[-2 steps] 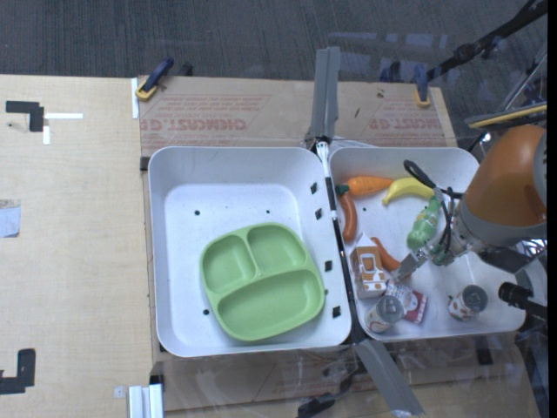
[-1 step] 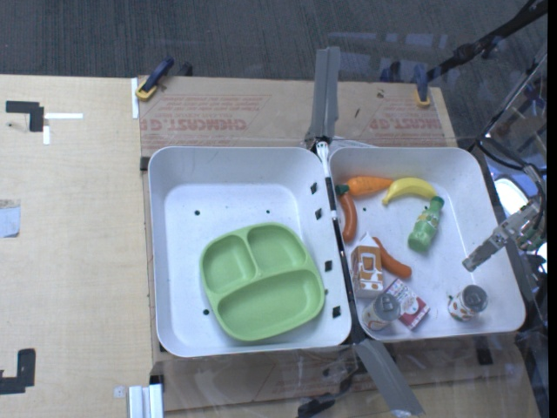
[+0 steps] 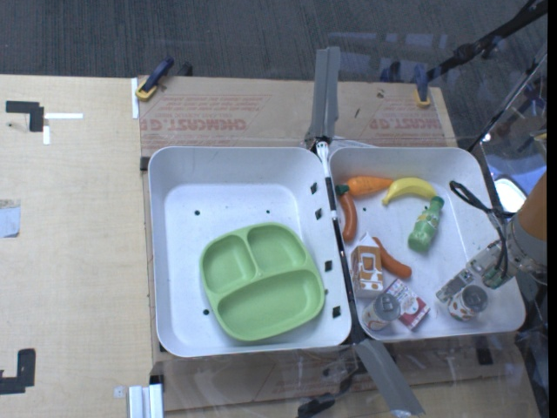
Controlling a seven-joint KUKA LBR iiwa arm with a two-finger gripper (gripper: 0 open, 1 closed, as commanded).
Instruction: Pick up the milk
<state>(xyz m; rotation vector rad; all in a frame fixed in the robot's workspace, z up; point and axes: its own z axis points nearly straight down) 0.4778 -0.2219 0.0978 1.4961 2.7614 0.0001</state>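
where it lies in the right bin [image 3: 487,168] | milk [image 3: 368,268]: white-orange carton | gripper [image 3: 470,296]: state unclear

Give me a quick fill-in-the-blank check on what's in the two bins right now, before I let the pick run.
1. The green divided plate lies in the ____ bin as the camera sees it.
2. The milk carton lies in the same bin as the ____-coloured banana.
3. The plate has ____ compartments.
4. The hand sits near the right bin's ____ wall in the camera view.

Missing words: left; yellow; three; right
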